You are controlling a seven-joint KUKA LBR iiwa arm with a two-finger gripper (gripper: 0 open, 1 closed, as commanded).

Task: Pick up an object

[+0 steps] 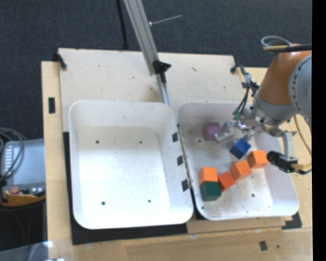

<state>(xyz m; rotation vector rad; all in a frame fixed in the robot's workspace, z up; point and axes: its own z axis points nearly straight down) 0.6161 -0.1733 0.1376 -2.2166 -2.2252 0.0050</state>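
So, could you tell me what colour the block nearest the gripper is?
Blue, clearest in the camera view.

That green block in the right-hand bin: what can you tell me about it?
The green block is a small, dark green cube with a matte look, resting on the floor of the right bin near its left wall. An orange block sits directly behind it, touching or nearly so. The gripper is well away from it.
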